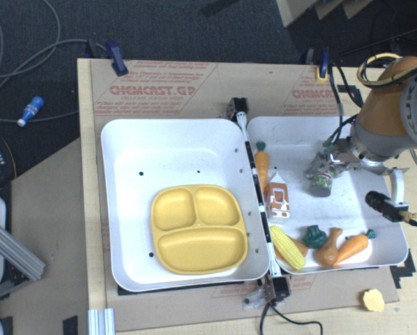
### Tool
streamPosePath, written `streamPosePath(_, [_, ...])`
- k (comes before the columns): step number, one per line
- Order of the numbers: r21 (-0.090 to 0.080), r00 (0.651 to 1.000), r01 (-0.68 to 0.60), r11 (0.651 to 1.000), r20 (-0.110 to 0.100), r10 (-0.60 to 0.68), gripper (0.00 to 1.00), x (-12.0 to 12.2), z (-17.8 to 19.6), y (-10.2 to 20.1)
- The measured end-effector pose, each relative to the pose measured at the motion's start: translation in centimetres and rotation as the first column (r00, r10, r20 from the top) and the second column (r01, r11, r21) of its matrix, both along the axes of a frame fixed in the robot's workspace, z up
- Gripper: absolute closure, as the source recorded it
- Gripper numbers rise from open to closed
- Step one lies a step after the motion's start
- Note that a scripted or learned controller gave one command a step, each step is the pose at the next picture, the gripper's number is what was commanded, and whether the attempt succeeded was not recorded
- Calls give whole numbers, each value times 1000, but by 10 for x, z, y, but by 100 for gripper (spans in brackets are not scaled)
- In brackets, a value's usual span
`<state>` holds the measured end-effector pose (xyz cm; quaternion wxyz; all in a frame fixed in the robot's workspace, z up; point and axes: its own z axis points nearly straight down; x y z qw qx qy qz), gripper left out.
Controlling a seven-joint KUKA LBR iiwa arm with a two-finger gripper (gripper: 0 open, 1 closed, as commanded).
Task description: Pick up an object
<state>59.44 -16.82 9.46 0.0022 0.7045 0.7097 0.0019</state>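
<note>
Yellow plastic corn cob (287, 248) lies by your right bin's (386, 257) front wall; your gripper (323, 170) hangs over a small grey-green object (321, 183), finger state unclear. Descend straight, centred.

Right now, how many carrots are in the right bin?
2. One carrot lies against the left wall, near the divider, beside the carton. The other carrot lies at the front right, by the front rim. The gripper may hide something small.
</note>
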Motion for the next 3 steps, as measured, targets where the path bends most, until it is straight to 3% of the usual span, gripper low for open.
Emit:
streamPosePath(1, [0, 1000, 2, 1000, -1, -2, 100, 28, 29, 70])
streamPosePath(2, [2, 1000, 1, 1000, 1, -1, 100, -12, 134, 123])
streamPosePath(3, [4, 1000, 0, 1000, -8, 0, 100, -42, 144, 176])
